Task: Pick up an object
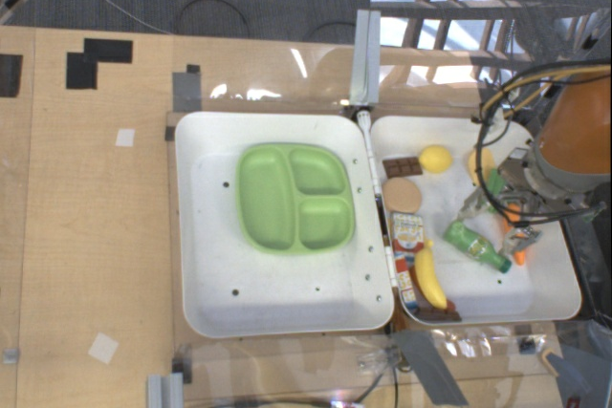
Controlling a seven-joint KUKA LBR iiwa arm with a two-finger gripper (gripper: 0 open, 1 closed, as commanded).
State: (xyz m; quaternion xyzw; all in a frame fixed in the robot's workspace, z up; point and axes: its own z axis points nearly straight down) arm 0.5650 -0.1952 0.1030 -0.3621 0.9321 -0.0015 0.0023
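Note:
The right bin (pixel 547 293) holds several objects. A green bottle (pixel 475 244) lies on its side near the middle, and my gripper (pixel 495 210) hangs just above its upper right end. A small orange item (pixel 519 249) lies right of the bottle, under the wrist. A yellow lemon (pixel 435 159) sits at the back. A yellow banana (pixel 429 277) lies along the front left. A yellow-green item (pixel 481 165) is partly hidden behind the cables.
A brown bar (pixel 403 167), a round tan disc (pixel 403 196) and a printed packet (pixel 407 232) line the right bin's left wall. A green divided plate (pixel 292 198) lies in the left bin (pixel 206 234). The arm's orange band (pixel 579 124) and cables overhang the right bin's right side.

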